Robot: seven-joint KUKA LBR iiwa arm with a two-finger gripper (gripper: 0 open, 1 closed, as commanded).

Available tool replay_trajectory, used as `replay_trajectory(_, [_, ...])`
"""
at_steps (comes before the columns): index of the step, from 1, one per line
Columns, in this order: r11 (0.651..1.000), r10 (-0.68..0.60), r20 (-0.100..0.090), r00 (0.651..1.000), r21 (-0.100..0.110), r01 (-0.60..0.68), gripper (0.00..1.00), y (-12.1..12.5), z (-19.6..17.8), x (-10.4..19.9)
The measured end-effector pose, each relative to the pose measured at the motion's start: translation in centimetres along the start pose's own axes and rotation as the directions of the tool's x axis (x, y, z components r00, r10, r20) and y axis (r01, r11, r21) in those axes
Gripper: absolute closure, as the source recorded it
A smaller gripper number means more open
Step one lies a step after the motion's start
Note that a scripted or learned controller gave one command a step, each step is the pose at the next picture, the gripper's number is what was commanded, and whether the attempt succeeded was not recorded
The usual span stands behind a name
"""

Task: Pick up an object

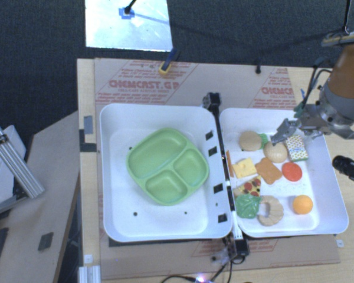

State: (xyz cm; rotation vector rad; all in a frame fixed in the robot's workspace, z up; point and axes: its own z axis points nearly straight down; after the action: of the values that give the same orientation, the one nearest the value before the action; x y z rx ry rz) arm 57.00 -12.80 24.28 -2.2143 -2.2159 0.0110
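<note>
The right bin point(336, 217) holds several toy foods: a tan bun point(250, 140), a beige roll point(276, 152), a patterned packet point(297, 148), a yellow cheese wedge point(244, 168), an orange toast piece point(268, 171), a red disc point(292, 171), an orange ball point(302, 204), a pizza slice point(252, 187), a green leafy piece point(246, 205) and a tan ring point(271, 210). My gripper point(281, 134) hangs low over the bin's back part, between the bun and the packet, just above the beige roll. Nothing shows between its fingers.
The left bin point(115, 217) holds a green divided plate point(167, 165). A black divider point(219, 158) runs between the bins. The arm's grey body point(342, 108) reaches in from the right over the right bin's far corner.
</note>
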Motion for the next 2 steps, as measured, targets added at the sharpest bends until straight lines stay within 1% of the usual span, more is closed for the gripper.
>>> replay_trajectory(1, [1.0, -0.002, 0.002, 1.0, -0.013, 0.002, 0.0, 0.2, -0.7, 0.0])
replay_trajectory(2, [1.0, 0.0, 0.001, 1.0, -0.012, 0.001, 0.0, 0.0, 5.2, 0.4])
